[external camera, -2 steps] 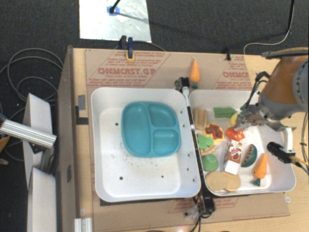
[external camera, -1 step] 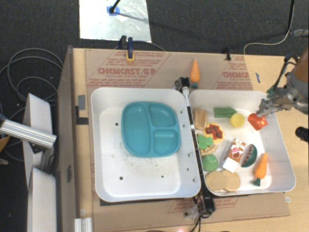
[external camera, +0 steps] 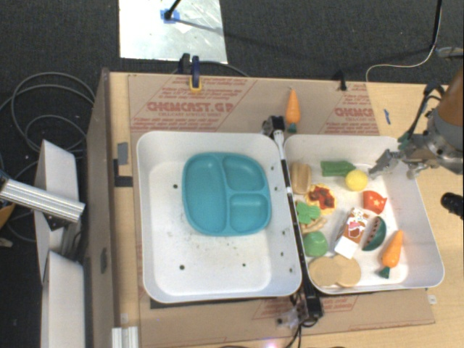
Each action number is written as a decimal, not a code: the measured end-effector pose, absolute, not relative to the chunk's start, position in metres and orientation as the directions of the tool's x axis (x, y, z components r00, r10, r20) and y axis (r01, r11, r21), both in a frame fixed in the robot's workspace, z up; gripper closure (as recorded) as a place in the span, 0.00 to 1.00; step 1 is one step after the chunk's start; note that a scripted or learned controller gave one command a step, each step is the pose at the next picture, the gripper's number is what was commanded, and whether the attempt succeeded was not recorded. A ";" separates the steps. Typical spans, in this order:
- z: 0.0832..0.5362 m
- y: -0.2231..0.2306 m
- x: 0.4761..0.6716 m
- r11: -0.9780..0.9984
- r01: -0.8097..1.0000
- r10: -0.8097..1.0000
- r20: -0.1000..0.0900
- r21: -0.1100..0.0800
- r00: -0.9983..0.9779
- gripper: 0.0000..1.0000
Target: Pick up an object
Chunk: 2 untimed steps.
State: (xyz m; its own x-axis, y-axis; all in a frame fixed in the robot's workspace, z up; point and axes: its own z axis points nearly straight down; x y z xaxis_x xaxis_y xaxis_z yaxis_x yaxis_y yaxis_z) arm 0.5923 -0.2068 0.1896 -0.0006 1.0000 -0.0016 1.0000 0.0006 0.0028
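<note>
Camera view: fingers [external camera: 382,167] hover near yellow ball [external camera: 356,180]

We see a robotics lab, protective board [external camera: 217,104] taped over the bench, loose cables [external camera: 43,114] on dark carpet, clamps [external camera: 194,69] at the edge

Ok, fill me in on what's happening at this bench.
A robot arm reaches in from the right, its gripper over the upper right part of the right bin, close to a yellow ball. Nothing shows between its fingers. That bin holds a jumble of toy food, including a carrot. The left bin holds a teal divided plate.
</note>
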 end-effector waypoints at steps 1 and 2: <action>0.086 -0.172 0.594 0.006 1.000 1.000 0.003 -0.007 -0.006 0.00; 0.103 -0.174 0.597 0.006 1.000 1.000 0.000 0.004 -0.006 1.00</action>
State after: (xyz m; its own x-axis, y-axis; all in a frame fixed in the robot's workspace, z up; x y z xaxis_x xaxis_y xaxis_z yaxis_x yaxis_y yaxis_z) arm 0.5970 -0.1744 0.1032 -0.0059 1.0000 -0.0005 1.0000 0.0059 0.0045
